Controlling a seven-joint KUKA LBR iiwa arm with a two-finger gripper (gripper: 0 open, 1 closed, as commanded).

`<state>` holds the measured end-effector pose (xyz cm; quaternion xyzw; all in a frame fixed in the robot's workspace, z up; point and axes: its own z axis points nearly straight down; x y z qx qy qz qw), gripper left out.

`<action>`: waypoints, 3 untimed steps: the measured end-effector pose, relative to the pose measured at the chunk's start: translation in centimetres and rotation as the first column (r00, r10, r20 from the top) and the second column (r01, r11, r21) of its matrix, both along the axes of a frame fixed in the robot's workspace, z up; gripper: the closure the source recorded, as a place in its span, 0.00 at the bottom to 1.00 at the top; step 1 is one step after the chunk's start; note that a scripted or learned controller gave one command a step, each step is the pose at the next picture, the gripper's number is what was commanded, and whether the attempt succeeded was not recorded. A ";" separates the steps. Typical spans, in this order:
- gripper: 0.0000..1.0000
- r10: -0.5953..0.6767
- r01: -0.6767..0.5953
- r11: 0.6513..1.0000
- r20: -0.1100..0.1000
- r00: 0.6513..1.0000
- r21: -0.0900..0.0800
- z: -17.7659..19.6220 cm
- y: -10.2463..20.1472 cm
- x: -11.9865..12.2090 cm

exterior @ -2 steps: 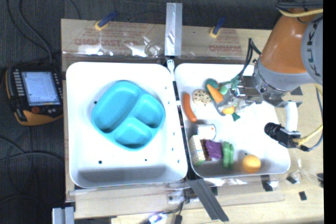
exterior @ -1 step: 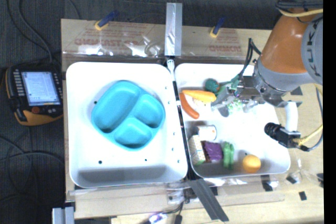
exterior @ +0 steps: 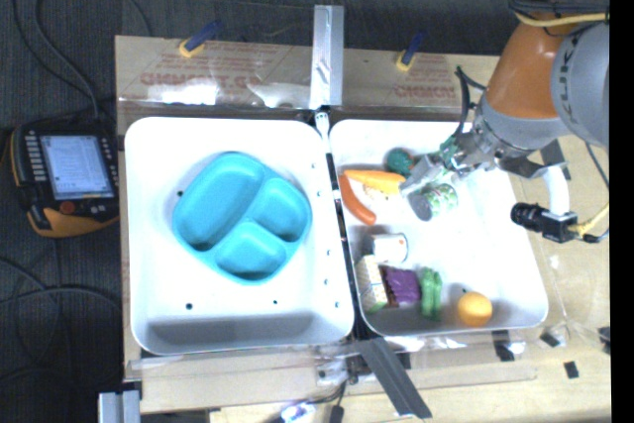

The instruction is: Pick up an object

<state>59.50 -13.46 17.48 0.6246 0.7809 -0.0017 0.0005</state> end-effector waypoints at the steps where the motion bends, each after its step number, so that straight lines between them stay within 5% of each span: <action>1: 0.00 0.178 -0.178 0.984 0.008 0.984 -0.001 -8.5 -0.8 2.0; 2: 1.00 0.178 -0.178 0.984 0.013 0.984 -0.001 -7.3 -0.7 2.2; 3: 1.00 0.163 -0.163 0.987 0.003 0.987 0.000 0.8 2.5 7.3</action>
